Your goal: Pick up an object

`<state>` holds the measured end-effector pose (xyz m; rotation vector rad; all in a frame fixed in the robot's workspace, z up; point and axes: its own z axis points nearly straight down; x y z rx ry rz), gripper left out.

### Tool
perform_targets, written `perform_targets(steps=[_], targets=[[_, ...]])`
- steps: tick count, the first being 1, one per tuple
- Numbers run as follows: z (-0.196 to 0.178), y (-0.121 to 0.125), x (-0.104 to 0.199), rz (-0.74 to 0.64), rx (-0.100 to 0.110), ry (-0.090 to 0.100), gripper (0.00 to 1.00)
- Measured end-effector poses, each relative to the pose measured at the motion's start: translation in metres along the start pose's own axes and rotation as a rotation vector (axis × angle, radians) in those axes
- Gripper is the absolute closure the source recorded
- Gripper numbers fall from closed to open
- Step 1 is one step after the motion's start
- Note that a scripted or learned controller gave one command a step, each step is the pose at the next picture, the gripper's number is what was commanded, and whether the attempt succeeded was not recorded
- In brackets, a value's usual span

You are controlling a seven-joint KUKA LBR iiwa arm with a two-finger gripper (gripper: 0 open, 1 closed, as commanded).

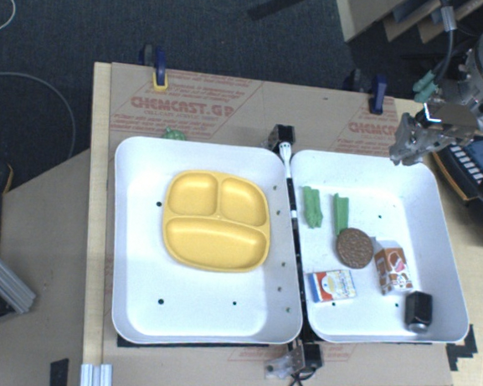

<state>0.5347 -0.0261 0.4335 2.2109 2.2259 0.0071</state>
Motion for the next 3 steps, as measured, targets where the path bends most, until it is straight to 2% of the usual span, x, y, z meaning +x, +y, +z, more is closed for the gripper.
perform_targets(steps=[1,2,3], targets=[[0.011,0.008,0.093,-0.005,0.007,0.002,1.0],[0.036,-0.058,0.068,0.009,0.013,0.0,1.0],[0.024,-0.054,0.07,0.007,0.005,0.0,1.0]])
